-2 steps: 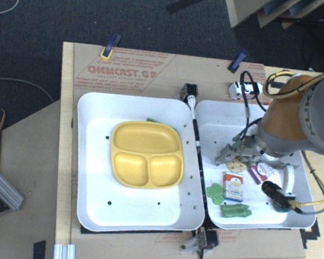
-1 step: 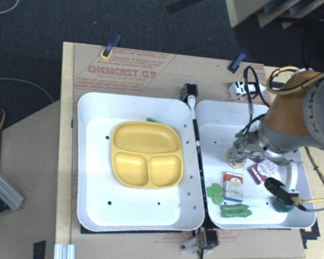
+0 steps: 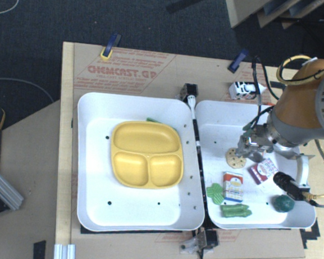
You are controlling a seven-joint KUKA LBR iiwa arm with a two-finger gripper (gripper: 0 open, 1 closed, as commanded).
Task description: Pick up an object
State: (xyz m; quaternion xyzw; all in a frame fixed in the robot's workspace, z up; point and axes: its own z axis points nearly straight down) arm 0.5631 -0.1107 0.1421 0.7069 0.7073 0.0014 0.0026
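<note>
Pick not yet made: my gripper [image 3: 249,146] hangs low in the right bin [image 3: 219,117], finger spacing indiscernible, nothing visibly held; the round cookie [image 3: 235,159] lies just below-left of it, the small carton [image 3: 233,187] farther down.

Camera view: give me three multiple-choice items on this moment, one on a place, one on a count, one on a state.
1. Where does the yellow tray lie?
A. left bin
B. right bin
C. bare bench

2. How many compartments does the tray have?
A. two
B. three
C. five

3. How does the tray lie?
A. flipped over
B. leaning on a wall
C. flat, hollows up

Key: 1 A, the yellow tray sits in the left bin, away from the pincer over the right bin. 2 B, one long hollow above two small ones. 3 C, its hollows face the camera.
</note>
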